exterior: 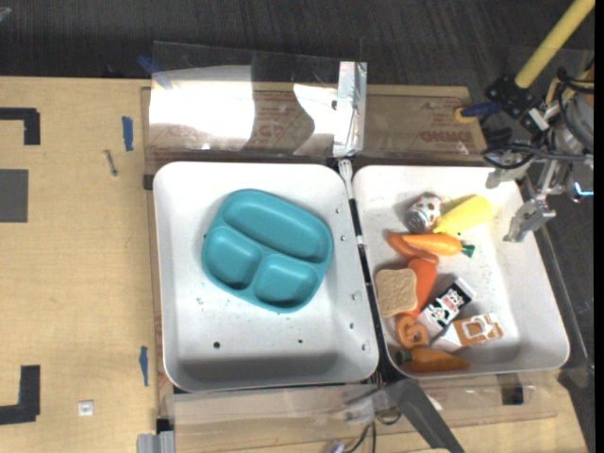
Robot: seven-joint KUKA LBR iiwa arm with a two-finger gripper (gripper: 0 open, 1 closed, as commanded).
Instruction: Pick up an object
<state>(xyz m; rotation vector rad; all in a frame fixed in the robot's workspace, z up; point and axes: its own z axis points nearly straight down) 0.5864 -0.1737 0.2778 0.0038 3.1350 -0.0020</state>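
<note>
**Choosing a clean target in the crowded right bin**

The gripper (pixel 525 217) hangs over the right bin's (pixel 543 295) far right rim; whether its jaws are open cannot be told. The toys lie clustered inside. The yellow piece (pixel 464 212) is nearest and fairly free on its right side, so it looks the safer pick than the tangled carrot (pixel 429 244) or bread slice (pixel 396 291).

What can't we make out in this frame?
- Gripper: small against cable clutter at the right bin's top right corner; finger state unreadable.
- Arm: cut off by the right edge.
- Small cartons: print too small to read.
- Toys under the bread slice: partly covered, so shapes are unclear.
- Round toy beside the yellow piece: too blurred to identify.
</note>
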